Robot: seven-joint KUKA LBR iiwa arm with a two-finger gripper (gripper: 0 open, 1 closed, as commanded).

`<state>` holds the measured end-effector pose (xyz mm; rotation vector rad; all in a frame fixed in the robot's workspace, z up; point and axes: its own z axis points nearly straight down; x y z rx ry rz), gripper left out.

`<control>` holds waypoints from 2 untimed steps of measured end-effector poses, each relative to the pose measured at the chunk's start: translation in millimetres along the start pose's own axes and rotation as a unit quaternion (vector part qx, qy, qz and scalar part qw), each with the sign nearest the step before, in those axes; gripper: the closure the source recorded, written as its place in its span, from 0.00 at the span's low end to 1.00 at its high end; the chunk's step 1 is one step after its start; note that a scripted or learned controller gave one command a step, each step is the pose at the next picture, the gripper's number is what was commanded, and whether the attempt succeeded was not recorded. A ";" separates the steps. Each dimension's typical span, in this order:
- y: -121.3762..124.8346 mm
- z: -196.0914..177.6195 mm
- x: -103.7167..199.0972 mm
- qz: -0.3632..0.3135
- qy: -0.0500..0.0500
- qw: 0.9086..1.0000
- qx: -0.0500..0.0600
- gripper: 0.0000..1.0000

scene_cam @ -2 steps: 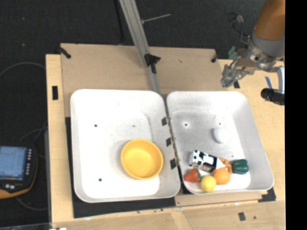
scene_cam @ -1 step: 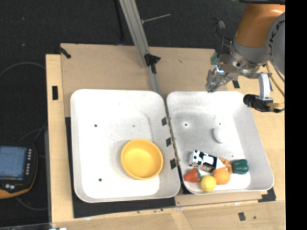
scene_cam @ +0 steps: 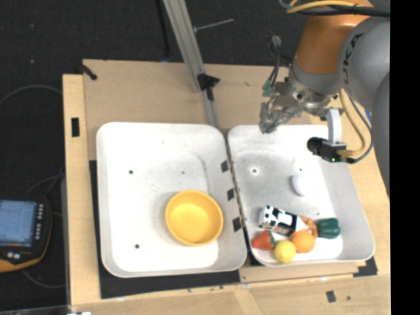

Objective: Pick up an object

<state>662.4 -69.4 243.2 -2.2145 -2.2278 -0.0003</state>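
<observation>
Fruit (scene_cam: 289,243) we see clustered in the right bin's (scene_cam: 341,195) near corner — well apart from our gripper (scene_cam: 268,125) at its far rim, fingers nearly together, holding nothing — bowl (scene_cam: 193,216) in left bin (scene_cam: 131,176).

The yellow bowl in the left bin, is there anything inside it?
Nothing shows inside the yellow bowl; its interior looks plain yellow. It sits alone in the left bin. Whatever lies beneath the bowl is covered.

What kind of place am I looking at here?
Probably a robotics lab test bench: a robot arm reaches over two white bins, one with a yellow bowl, one with toy fruit.
</observation>
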 end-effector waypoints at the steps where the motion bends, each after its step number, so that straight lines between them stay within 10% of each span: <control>1: -18.4 0.3 46.4 0.000 0.000 1.000 0.000 1.00; 2: -27.2 7.4 106.5 -0.001 0.001 1.000 0.000 1.00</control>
